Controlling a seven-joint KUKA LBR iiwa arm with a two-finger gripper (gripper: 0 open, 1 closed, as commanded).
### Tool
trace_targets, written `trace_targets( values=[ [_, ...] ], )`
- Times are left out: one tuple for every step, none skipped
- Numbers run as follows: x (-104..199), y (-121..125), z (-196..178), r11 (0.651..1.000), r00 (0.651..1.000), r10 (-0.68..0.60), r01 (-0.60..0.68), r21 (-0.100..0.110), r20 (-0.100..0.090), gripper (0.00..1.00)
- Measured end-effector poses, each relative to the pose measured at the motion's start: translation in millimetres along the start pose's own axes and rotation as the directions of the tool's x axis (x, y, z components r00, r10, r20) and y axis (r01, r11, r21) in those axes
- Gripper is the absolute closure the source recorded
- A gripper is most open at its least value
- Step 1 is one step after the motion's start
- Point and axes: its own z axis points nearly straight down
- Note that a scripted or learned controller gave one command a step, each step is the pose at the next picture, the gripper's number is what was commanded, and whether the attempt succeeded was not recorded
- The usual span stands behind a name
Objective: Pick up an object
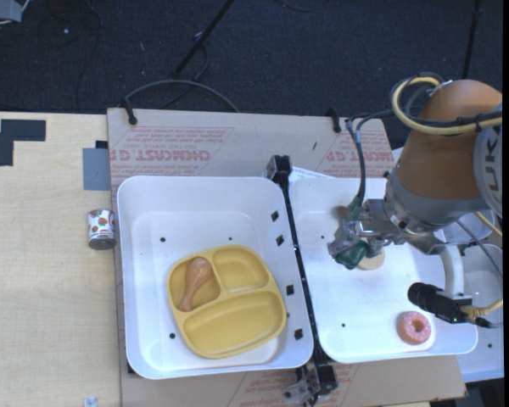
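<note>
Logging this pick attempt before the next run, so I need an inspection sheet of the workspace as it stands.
Surface: two white bins, left bin and right bin, on cardboard.
Job's things: yellow divided plate with a drumstick in left bin; pink donut and a pale round item in right bin.
Clutter: small can beside left bin.
Hand: low over the pale item.
Cables: yellow loop on arm.
Surroundings: dark floor.
</note>
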Motion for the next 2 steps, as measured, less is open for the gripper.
trace_targets(
  values=[
    [58, 17, 2, 1.0, 1.0, -0.002, 0.002, 0.0, 0.0, 1.0],
    [98, 30, 7, 1.0, 1.0, 0.0, 0.0, 0.0, 0.001, 1.0]
  ],
)
